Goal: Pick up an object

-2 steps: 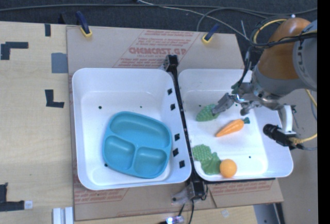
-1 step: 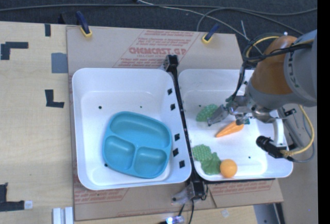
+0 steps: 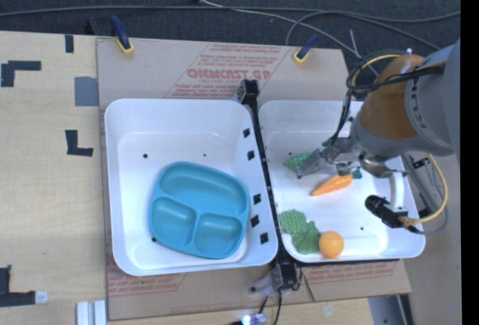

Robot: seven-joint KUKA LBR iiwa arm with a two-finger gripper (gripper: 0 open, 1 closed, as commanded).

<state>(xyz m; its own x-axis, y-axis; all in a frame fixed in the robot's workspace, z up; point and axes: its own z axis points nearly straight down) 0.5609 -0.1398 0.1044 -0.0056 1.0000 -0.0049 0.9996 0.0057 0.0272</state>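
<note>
Reaching in from the worktop's right edge, the arm (image 3: 397,106) hung over the right bin (image 3: 374,241), its jaws (image 3: 323,160) low beside a small green object (image 3: 299,162); whether they were open or closed could not be told. An orange carrot (image 3: 333,183) lay just below them. A green leafy piece (image 3: 297,228) and an orange ball (image 3: 331,244) sat near the bin's front edge. The left bin (image 3: 127,136) held a blue divided tray (image 3: 199,210).

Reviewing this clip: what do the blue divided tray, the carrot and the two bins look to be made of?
Blue tray: likely moulded plastic, smooth with a soft sheen and rounded compartments.
Carrot: probably a plastic toy, uniform orange with a slight gloss.
Left bin and right bin: seemingly thin rigid plastic, plain white, with rounded corners and faint reflections.
</note>
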